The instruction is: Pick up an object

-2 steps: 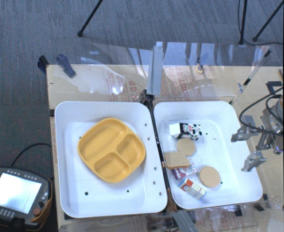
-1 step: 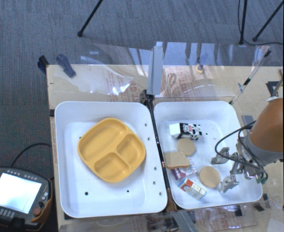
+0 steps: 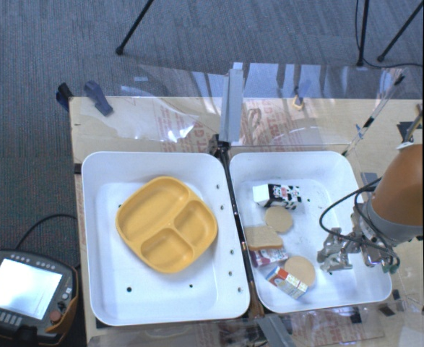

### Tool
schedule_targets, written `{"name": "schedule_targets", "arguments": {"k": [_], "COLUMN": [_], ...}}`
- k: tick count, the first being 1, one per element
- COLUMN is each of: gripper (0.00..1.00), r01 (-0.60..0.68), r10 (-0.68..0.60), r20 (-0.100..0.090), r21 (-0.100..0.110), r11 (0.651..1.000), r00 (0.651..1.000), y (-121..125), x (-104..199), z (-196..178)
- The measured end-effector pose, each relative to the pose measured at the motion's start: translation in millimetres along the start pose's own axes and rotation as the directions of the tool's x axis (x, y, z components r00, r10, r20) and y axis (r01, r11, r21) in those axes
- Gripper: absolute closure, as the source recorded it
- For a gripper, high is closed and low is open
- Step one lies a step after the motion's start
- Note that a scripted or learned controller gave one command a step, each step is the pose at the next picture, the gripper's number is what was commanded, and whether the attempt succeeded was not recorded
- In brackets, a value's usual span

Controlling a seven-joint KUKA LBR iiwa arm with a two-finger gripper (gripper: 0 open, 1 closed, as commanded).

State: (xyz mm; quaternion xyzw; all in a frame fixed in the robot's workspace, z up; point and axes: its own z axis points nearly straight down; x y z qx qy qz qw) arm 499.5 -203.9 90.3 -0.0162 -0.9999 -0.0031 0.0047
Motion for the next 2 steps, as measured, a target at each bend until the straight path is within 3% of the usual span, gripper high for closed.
{"name": "schedule_targets", "arguments": {"k": [1, 2], "gripper": [1.00, 1.00], "r01": [-0.094, -0.118], "r10": [0.094, 0.118], "r20": [0.003, 0.012], "r21": [0.002, 0.003], "r11": [0.996, 0.993], "r00": [0.996, 0.993], "y": [67.7, 132.1], "x": [2.0, -19.1], "z": [7.2, -96.3]}}
